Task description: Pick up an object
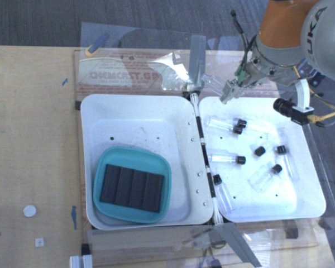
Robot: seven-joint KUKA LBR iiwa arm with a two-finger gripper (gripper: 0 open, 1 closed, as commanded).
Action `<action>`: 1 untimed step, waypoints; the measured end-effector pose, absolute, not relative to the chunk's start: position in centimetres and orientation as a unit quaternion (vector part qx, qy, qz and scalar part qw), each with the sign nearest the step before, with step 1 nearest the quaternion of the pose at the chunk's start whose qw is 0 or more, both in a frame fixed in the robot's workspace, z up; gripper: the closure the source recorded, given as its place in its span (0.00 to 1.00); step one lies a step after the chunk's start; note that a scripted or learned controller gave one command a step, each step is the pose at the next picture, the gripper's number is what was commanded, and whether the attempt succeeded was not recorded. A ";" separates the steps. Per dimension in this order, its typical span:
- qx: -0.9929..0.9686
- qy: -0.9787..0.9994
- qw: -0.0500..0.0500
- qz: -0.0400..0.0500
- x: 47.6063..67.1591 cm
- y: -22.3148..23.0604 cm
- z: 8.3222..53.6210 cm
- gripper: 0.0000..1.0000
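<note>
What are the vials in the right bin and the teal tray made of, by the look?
Vials: clear glass or plastic, can't tell which; the white bin shows through them. Caps look like matte black plastic. Teal tray: likely moulded plastic, smooth with a soft sheen and rounded rim, holding a dark ribbed matte insert, maybe foam or rubber.

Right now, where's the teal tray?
In the camera view, the teal tray sits in the left bin, at its near-left corner, with a dark ribbed block lying inside it.
</note>
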State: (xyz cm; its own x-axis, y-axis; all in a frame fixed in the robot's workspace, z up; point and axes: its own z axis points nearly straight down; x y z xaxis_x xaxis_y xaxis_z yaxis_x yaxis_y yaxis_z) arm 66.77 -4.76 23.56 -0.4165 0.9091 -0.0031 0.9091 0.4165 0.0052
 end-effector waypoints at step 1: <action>0.575 0.818 0.003 0.001 66.8 -2.0 23.9 1.00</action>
State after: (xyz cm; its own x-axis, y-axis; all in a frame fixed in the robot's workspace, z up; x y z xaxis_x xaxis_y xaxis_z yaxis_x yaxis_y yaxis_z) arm 66.75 -2.04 23.91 -0.3388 0.9408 -0.0031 0.9408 0.3388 0.0049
